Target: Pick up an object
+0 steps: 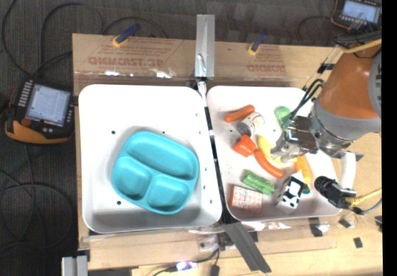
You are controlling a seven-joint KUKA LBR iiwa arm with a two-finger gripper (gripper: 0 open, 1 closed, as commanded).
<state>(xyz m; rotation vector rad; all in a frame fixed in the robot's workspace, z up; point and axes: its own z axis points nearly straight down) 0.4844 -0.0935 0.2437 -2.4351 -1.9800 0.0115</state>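
The right bin [223, 102] holds several small toys: an orange sausage-like piece [239, 113], a white cup-like item [254, 123], a red-orange pepper [244, 145], a yellow piece [264, 144], an orange carrot [270, 166], a green ridged piece [257, 182], a pink box [245, 198], a black-and-white cow-patterned cube [291, 192] and a green object [283, 113]. My gripper [286, 148] hangs low over the middle of this pile, right beside the yellow piece and the carrot. Its fingertips are lost in the clutter.
In the left bin [93, 107] lies a turquoise divided tray [155, 170]. A metal divider post [205, 45] stands between the bins at the back. Teach pendants and cables lie on the floor around the bench.
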